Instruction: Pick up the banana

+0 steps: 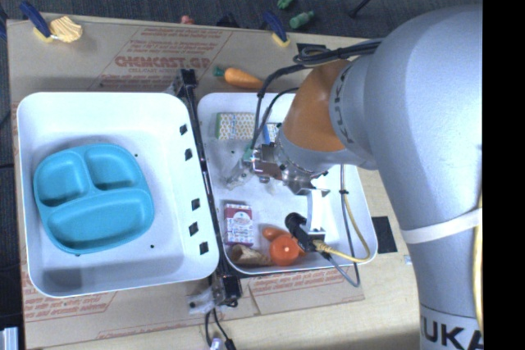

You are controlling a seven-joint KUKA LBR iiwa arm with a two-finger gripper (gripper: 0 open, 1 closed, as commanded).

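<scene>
Camera view: arm (410, 119) bent low over right bin (215, 106).

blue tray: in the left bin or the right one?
Left bin. The blue tray lies flat on the floor of the left bin, compartments facing up. The gripper is over the right bin.

A robot lab: a grey industrial arm (410, 119) over two white bins (25, 176) clamped to a cardboard-covered bench (148, 53), loose cables (353, 225) beside the pincer, carpet beyond.
</scene>
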